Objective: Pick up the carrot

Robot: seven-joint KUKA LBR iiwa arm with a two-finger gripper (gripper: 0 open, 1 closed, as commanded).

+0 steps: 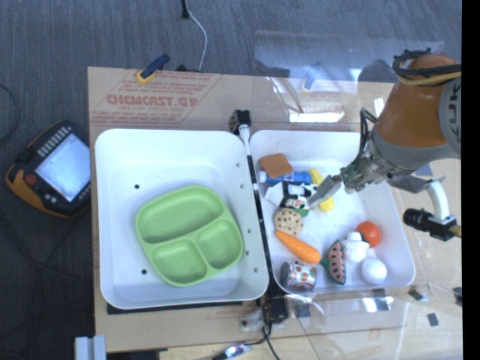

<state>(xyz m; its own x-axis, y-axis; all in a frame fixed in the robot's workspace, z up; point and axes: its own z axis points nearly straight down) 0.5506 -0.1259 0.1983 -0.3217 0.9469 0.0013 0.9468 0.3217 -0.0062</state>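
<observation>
A: Camera view, nearest edge first: a printed can (300, 276) is being seen at about 6 o'clock in the right bin (401, 272), with a watermelon slice (336, 262) and a white ball (373, 268) just beside it toward 5 o'clock. The carrot (298, 247) is lying just above the can, slanted, its thick end toward the cookie (286, 220).

B: How is the carrot being read?

A: Orange, tapered, smooth, lying flat on the bin floor; nothing is covering it. A red tomato (369, 233) is sitting well apart toward 3 o'clock.

B: And the gripper (322, 193)?

A: It is being held farther back, near the bin's centre, over the black-and-white toy (295, 198) and a yellow piece (325, 204). Whether the fingers are spread or pressed together cannot be told; nothing is being seen between them.

B: What could be going wrong?

A: The carrot is being crowded by cookie and can, so a closing grasp is likely to be catching a neighbour, or the rounded body could be rolling out sideways. The green plate (190, 234) in the left bin (112, 201) at 9 o'clock is not being involved.
</observation>
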